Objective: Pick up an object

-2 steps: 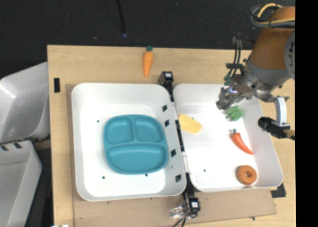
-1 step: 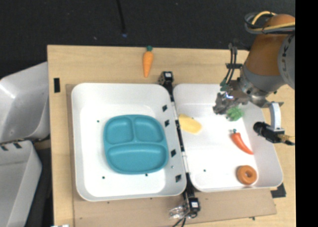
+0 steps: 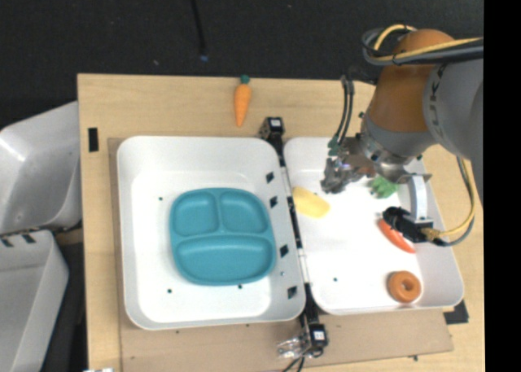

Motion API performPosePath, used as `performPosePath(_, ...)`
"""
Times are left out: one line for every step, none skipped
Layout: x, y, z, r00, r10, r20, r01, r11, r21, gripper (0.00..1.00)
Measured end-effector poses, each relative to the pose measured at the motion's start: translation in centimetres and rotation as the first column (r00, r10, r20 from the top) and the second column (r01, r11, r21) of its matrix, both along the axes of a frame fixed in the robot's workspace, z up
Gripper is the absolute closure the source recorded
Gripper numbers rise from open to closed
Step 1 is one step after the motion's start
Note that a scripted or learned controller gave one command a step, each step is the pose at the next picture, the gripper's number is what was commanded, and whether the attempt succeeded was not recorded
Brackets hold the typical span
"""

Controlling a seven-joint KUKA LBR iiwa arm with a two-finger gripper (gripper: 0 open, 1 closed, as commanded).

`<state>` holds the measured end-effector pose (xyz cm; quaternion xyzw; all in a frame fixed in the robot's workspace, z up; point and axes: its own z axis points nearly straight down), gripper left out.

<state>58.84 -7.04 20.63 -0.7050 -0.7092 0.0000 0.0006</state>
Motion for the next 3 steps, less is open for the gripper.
performPosePath(-0.1, 4.5, 1.5, 1.0, 0.001, 0.004, -0.001, 1.0, 0.0, 1.0)
performPosePath(-0.7, 8.9, 1.3, 1.0, 0.0, 0.0, 0.0, 1.0, 0.0, 1.0)
performPosePath(-1.0, 14.0, 2.9, 1.0, 0.002, 0.003, -0.002, 1.0, 0.001, 1.0)
